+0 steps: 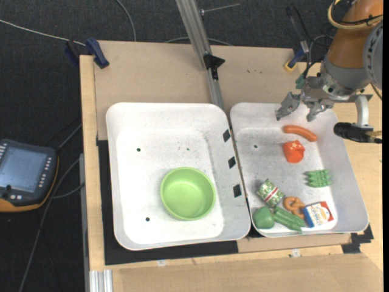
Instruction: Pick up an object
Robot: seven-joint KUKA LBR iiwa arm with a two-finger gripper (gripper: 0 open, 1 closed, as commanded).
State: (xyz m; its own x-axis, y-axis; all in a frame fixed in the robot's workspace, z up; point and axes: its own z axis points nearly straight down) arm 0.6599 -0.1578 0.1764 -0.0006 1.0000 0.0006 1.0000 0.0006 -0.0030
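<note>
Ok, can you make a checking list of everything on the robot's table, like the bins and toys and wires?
Surface: wooden bench bearing a left bin and a right bin, both white.
Job's things: in the right bin, a sausage, red pepper, green pea pods, small can, pretzel, small carton, green vegetables.
Clutter: green bowl in the left bin.
Grippers: gripper open, hovering over the right bin's far edge, holding nothing.
Cables: black cables on the dark floor behind the bench.
Surroundings: handheld controller at left; metal pole; blue clamps.
</note>
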